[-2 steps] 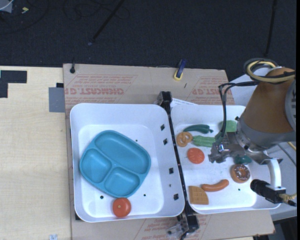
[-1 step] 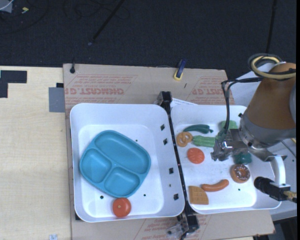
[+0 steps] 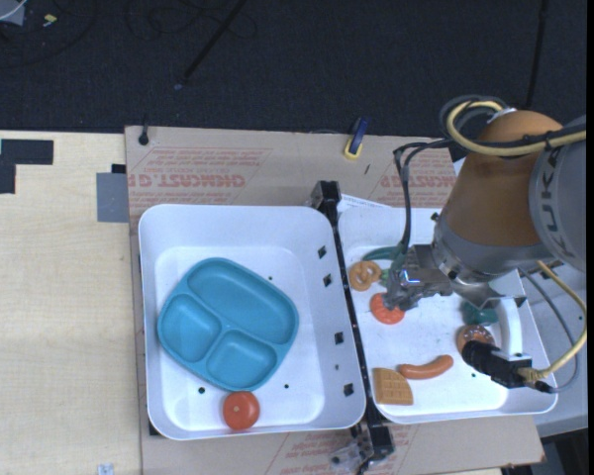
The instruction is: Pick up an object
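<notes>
Scanning near edge first: we are seeing small round red-orange toy tomato (image 3: 241, 410) lying beside teal three-compartment plastic plate (image 3: 229, 323) in left white bin (image 3: 158, 228), well apart from arm. In right white bin (image 3: 453, 400), orange sausage-shaped toy (image 3: 426, 368) and tan waffle-like square (image 3: 392, 386) are lying loose. Farther back, gripper (image 3: 396, 295) is hanging over red rounded toy (image 3: 386, 310), likely pick target. Arm is reaching in, wrist bent down.

You get even, bright overhead light on the white bins (image 3: 233, 228); the far background is dark, shadows soft, detail perhaps slightly blurred.
</notes>
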You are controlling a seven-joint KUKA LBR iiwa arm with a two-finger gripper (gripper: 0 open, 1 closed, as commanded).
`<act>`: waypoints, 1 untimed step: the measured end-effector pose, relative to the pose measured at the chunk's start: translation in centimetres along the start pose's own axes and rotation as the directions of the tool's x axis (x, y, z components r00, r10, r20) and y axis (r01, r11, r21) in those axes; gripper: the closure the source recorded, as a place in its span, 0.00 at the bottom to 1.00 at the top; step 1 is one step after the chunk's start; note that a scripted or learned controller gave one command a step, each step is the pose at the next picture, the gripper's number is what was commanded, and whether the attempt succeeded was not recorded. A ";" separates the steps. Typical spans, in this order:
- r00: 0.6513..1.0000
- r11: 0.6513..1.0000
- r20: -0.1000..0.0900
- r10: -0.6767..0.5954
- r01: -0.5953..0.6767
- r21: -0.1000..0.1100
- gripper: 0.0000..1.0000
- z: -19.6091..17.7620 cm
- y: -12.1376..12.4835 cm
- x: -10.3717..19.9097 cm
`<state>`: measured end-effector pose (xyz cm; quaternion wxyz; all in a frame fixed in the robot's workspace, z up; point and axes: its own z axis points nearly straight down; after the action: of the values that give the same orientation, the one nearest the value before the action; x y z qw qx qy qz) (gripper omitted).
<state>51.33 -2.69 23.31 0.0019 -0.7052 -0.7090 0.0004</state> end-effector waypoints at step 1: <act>1.000 1.000 0.001 0.000 0.000 0.000 1.00 0.2 1.8 5.5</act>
<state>53.10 2.86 23.15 0.0016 -0.7053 -0.7089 0.0006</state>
